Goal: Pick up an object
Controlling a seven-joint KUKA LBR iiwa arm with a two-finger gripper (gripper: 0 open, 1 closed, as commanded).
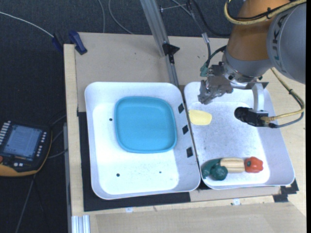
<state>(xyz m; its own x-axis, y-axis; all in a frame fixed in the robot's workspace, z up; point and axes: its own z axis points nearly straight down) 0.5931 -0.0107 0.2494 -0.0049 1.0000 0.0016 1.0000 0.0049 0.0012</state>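
A pale yellow object lies at the left side of the right bin, close to its wall. My gripper hangs just above and behind it, at the bin's back left corner, with nothing visibly between its fingers. Along the bin's front wall lie a dark green object, a tan block and a red object, touching in a row.
The left bin holds a square blue plate. A metal post slants up behind the bins. A black cable fitting hangs over the right bin. A pendant sits off the bench at left.
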